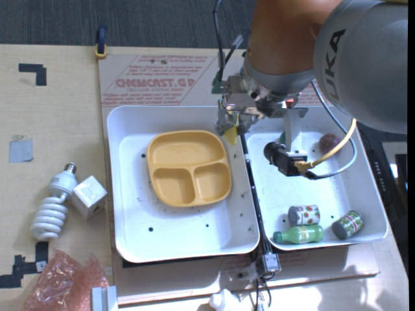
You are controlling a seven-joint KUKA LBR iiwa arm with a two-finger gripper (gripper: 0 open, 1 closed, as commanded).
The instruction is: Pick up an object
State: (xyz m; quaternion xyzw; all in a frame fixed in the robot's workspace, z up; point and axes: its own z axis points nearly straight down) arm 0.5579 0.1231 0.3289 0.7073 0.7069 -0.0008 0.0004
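Note:
A yellow three-compartment plate [189, 168] lies in the left white bin [130, 193]. The right white bin [363, 180] holds a small red-and-white can [305, 214], a green bottle [299, 235] on its side, a green can [348, 224] and a dark reddish round thing [329, 141]. My gripper [232, 123] hangs over the far end of the divider between the two bins, just beyond the plate's far right corner. The wrist hides whatever is directly under it.
To the left of the bins, the bench carries a spiral light bulb [55, 203], a white cube [89, 193] and a pink crumpled bag [65, 280]. A printed cardboard sheet [155, 76] lies behind the bins.

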